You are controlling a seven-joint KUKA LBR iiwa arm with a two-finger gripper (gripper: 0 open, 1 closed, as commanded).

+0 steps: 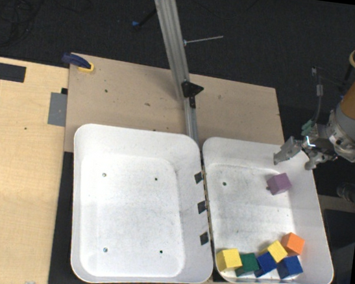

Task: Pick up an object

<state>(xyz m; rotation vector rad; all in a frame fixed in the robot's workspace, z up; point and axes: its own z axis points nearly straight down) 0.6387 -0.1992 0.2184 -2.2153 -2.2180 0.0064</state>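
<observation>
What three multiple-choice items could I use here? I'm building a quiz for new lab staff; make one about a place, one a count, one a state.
1. Where does the purple block lie?
A. In the left-hand bin
B. In the right-hand bin, apart from the other blocks
C. On the bare bench

2. How many blocks cluster at the right-hand bin's near edge?
A. Two
B. Nine
C. Six

3. What is the state of the gripper?
A. Over the right-hand bin's far edge, with no block between its fingers
B. Lifting the orange block
C. Pressed down into the left-hand bin

Answers: 1 B, the purple block sits alone in the bin's far part. 2 C, two yellow, one green, two blue and one orange lie together there. 3 A, the gripper is near the purple block and nothing shows between its fingers.
</observation>
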